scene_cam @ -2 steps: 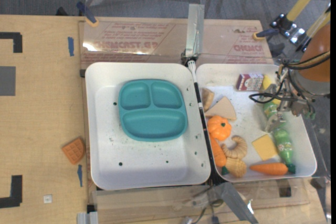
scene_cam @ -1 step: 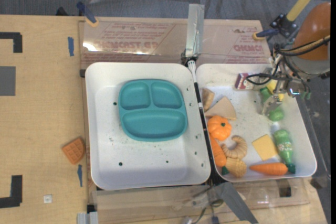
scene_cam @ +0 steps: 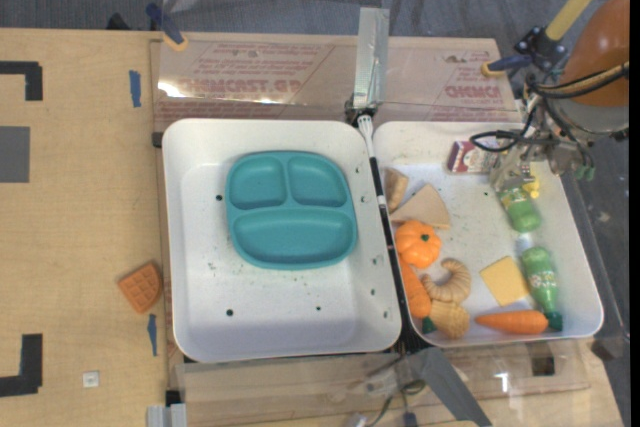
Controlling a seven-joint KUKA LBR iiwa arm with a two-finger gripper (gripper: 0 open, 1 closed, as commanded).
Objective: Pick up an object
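The right bin (scene_cam: 585, 245) holds several toy foods. There is an orange pumpkin (scene_cam: 418, 244), a tan wedge (scene_cam: 424, 206), a croissant (scene_cam: 449, 279), a yellow cheese block (scene_cam: 503, 280), a green bottle (scene_cam: 540, 276), a carrot (scene_cam: 512, 322) and a small red-and-white box (scene_cam: 463, 156). The gripper (scene_cam: 519, 177) hangs low over the bin's far right part, right above a light-green item (scene_cam: 521, 212) with a yellowish top. Cables and the wrist blur the view there, and I cannot tell whether the gripper touches that item.
The left bin (scene_cam: 190, 215) carries a teal divided plate (scene_cam: 291, 209). A small orange waffle (scene_cam: 140, 287) lies on the wooden bench left of the bins. A clear plastic wall (scene_cam: 370, 55) stands behind both bins, and the arm's orange band (scene_cam: 603, 35) is at the upper right.
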